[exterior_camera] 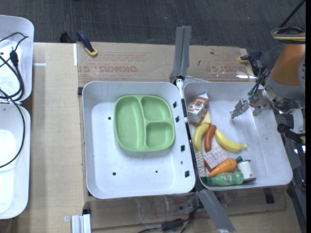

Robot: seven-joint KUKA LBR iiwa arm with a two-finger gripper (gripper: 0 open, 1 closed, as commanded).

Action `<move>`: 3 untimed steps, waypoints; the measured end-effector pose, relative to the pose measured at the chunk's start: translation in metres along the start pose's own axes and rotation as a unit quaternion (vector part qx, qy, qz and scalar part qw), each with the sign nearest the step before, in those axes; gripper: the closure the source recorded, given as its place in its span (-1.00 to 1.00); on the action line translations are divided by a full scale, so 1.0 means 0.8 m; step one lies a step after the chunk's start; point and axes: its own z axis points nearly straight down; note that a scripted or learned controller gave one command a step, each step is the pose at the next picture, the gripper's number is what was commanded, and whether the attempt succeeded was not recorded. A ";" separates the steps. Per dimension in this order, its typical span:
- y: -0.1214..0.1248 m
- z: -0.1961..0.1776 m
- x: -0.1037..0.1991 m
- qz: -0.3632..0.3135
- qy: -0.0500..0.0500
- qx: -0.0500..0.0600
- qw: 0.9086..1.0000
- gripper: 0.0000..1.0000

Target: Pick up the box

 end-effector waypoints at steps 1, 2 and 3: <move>0.000 -0.005 0.004 0.000 -0.004 0.001 1.000 -1.00; -0.042 0.003 0.012 0.018 -0.004 0.002 1.000 -1.00; 0.044 0.004 0.008 0.032 0.000 0.004 0.999 -1.00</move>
